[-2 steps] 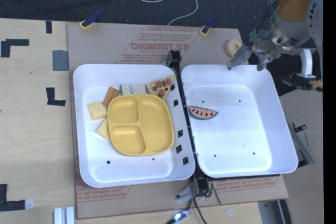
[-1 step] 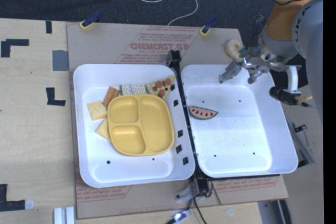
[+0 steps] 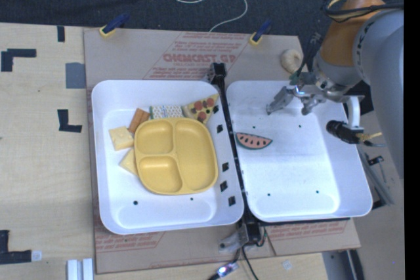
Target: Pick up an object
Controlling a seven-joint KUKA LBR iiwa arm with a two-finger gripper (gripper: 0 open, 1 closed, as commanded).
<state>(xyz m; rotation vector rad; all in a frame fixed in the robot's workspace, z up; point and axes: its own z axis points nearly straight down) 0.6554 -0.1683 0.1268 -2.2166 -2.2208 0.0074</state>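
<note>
Gripper spread open, holding nothing, above right bin; yellow plate overlaps toy food.

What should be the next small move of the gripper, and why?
Probably move toward the bench's front-left and lower over the watermelon slice. The open gripper hangs over the right bin, holding nothing; the slice lies alone there.

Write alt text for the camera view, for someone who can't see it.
An open gripper hovers over the far end of the right bin, where a watermelon slice lies near the left wall. The left bin holds a yellow divided plate with small toy foods along its left and far sides.
</note>
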